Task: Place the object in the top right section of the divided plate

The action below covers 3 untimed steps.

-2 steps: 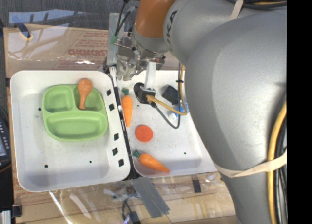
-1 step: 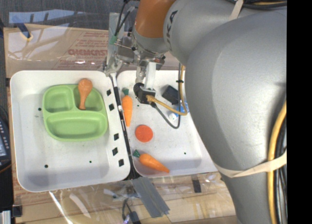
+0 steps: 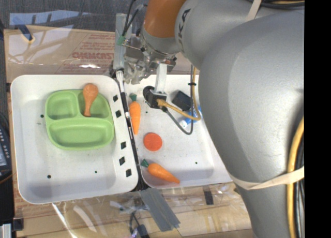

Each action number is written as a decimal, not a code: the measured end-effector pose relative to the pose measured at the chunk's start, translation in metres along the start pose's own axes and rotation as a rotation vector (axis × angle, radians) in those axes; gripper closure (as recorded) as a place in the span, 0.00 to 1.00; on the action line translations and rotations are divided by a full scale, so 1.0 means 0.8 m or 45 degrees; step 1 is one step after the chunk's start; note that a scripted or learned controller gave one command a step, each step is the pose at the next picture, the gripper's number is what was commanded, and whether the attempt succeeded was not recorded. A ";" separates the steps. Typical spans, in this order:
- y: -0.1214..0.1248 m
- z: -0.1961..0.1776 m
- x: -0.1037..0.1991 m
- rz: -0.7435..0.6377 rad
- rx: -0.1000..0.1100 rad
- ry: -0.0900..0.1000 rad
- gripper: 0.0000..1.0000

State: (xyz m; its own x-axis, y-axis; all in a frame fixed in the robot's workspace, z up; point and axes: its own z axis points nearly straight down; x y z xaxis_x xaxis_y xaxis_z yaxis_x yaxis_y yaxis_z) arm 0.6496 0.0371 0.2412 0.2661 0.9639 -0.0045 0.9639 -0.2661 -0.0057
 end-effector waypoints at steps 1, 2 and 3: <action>0.000 0.000 0.000 0.000 0.000 0.000 0.00; 0.000 -0.011 0.001 -0.008 0.002 -0.002 1.00; 0.000 -0.021 0.002 -0.016 0.006 -0.004 1.00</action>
